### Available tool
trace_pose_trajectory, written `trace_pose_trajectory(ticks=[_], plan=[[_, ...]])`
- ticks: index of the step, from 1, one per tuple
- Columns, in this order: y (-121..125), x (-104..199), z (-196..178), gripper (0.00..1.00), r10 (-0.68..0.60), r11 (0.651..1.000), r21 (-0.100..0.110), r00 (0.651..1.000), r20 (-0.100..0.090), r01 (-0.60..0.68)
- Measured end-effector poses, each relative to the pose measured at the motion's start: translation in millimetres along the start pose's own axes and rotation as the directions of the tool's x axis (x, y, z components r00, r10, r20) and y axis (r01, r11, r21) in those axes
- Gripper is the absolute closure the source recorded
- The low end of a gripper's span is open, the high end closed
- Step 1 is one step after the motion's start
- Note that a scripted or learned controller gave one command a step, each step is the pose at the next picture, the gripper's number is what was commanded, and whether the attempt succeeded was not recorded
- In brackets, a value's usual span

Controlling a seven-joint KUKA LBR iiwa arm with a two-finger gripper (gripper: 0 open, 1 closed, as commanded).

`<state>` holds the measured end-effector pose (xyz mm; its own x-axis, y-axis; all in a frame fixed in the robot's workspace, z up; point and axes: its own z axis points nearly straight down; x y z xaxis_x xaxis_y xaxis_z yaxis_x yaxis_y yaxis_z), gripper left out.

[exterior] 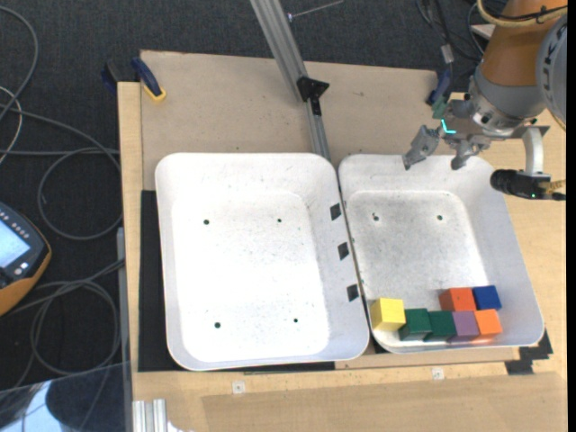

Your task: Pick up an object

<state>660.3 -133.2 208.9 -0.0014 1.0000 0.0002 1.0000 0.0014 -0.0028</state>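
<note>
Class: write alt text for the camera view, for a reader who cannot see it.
A gripper with open jaws hangs over the right bin's far edge; coloured blocks are clustered at that bin's near edge. The left bin lies alongside.

The grey KUKA arm (526,57) enters from the right as a thick rounded body with a broad orange band around it above the wrist. Below the band sits a grey metal collar, then a cluttered wrist block with a small teal-green light or marking on its left side. A two-finger gripper (441,154) of dull grey metal ends the arm. A pale grey bracket curves down the right side to a short black cylinder. Yellowish cable loops near the top.
</note>
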Motion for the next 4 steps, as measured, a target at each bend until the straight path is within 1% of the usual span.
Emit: trace_pose_trajectory(ticks=[1, 2, 3, 4], plan=[[-6, -7, 58, 0.0, 0.002, 1.0, 0.005, 1.0, -0.001, -0.002], [-6, -6, 112, 0.0, 0.001, 1.0, 0.004, 1.0, -0.001, -0.001], [-4, -6, 96, 1.0, 0.0, 1.0, -0.005, 1.0, 0.0, 0.0], [-9, -12, 36, 1.0, 0.002, 1.0, -0.01, 1.0, 0.002, -0.002]])
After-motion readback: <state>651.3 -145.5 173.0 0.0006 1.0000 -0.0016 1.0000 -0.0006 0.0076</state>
